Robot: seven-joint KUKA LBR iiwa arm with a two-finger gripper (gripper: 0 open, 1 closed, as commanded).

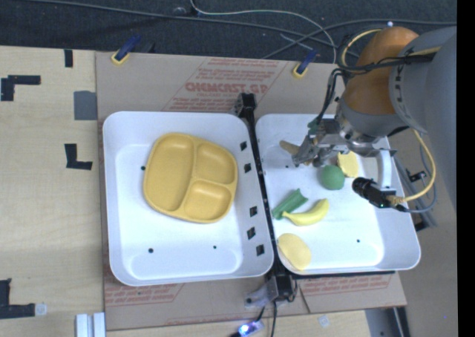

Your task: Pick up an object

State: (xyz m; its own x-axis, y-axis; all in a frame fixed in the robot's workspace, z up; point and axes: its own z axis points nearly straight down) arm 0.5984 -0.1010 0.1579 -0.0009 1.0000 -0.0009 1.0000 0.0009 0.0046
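Over the right-hand bin (371,250), the arm reaches in from the right with its gripper (312,151) low above the bin's upper half. Whether the jaws stand wide or narrow cannot be told from this angle — the wrist body and cabling crowd the tool, and nothing can be seen held between them.

Contents of that bin: a green ball (332,177) just beside and below the gripper, a pale yellow piece (348,164) touching or nearly touching the ball on its right, a green pepper-like item (290,203) lying against a yellow banana (309,213) near the middle, and a yellow oval piece (295,251) by the front left corner. The left-hand bin (126,194) bears a yellow divided plate (189,177), well apart from the arm.

Judgement: the task stands at the approach stage — no object is lifted. The green ball looks the likeliest target, being nearest. The next move calls for centring the tool over one item, clear of its neighbour, before descending; a round ball may roll from a misaligned closure.
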